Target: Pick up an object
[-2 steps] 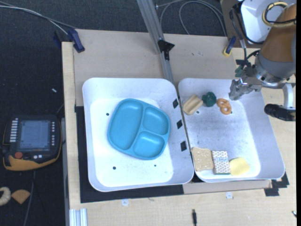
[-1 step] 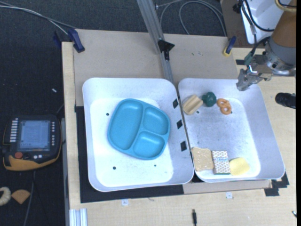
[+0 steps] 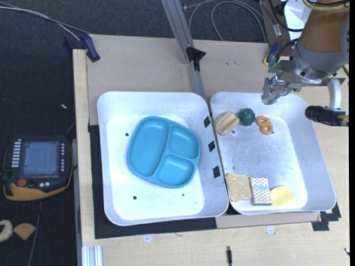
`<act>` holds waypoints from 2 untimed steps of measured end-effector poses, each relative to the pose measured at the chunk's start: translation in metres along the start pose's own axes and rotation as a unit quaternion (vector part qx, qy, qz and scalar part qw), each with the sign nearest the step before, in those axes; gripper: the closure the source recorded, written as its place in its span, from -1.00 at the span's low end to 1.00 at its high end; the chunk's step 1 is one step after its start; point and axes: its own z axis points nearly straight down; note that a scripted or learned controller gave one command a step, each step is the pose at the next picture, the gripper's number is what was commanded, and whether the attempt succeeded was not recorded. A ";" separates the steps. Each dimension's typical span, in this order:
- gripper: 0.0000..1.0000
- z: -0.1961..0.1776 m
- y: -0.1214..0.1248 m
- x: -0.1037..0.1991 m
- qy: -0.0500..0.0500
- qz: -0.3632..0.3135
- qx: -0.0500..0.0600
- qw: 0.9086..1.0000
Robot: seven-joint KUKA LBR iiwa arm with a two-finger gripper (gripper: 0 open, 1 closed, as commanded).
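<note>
The right bin (image 3: 310, 148) holds several small items. A tan bread-like piece (image 3: 226, 122), a dark teal ball (image 3: 247, 116) and an orange pretzel (image 3: 265, 125) lie near its far edge. A beige cracker (image 3: 238, 187), a patterned sponge block (image 3: 259, 191) and a yellow lemon-shaped piece (image 3: 282, 195) sit near its front edge. My gripper (image 3: 270, 95) hangs over the far rim of the right bin, just above and right of the teal ball and the pretzel. No object shows at its tip.
The left bin (image 3: 111, 165) holds a blue divided plate (image 3: 164, 151). A metal pole (image 3: 180, 21) slants down to the gap between the bins. A black handle (image 3: 326, 115) juts in at the right. A teach pendant (image 3: 37, 165) lies left of the bench.
</note>
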 end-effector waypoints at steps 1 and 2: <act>1.00 0.012 0.013 0.052 0.000 0.000 0.002 1.000; 1.00 0.020 0.019 0.097 0.000 0.000 0.002 1.000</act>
